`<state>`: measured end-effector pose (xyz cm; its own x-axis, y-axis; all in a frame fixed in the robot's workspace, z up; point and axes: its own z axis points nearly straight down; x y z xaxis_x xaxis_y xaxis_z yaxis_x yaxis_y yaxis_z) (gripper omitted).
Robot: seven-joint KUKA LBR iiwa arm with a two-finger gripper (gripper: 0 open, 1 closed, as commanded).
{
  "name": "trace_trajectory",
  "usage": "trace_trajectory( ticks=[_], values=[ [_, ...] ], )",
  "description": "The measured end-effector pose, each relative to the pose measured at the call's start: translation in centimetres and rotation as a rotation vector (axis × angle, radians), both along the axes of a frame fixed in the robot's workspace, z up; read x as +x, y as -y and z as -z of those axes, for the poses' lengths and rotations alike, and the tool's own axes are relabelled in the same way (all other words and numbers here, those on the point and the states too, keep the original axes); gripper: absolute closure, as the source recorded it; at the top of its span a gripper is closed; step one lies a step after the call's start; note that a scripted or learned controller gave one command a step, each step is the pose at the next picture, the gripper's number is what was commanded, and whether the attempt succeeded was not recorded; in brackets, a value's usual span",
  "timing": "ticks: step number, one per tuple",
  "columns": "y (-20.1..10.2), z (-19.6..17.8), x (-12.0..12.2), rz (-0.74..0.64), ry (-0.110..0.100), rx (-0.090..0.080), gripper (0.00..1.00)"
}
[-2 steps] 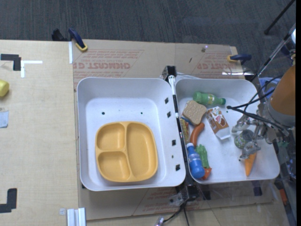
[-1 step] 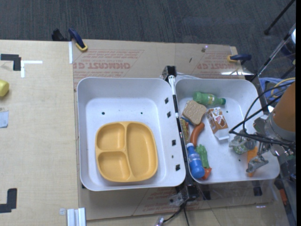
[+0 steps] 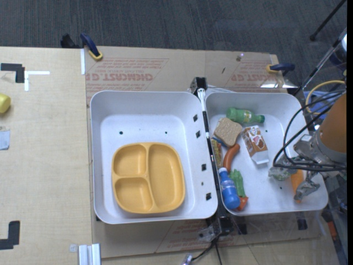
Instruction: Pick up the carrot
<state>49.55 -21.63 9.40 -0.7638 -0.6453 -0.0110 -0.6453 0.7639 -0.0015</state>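
The carrot is a short orange piece near the right wall of the right bin, low on its floor. My gripper hangs right over it, reaching in from the right under the orange-banded wrist. One grey finger is on the carrot's near right side and the other grey part is on its left. The orange shows between them, so the gripper looks shut on the carrot. Cables cross above the wrist and hide part of it.
The right bin also holds a green bottle, a bread slice, a snack packet, a sausage, a blue bottle and a green item. A yellow divided plate lies in the left bin.
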Motion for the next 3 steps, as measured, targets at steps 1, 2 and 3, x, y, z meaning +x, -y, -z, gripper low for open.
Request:
trace_trajectory(
  ticks=[1,2,3],
  values=[
    [-0.2,-1.0,0.3,-0.004,0.004,0.001,1.00],
    [-0.5,0.1,-0.7,-0.103,-0.004,-0.007,1.00],
    [-0.5,0.1,-0.7,-0.103,-0.003,-0.007,0.00]
  ],
)
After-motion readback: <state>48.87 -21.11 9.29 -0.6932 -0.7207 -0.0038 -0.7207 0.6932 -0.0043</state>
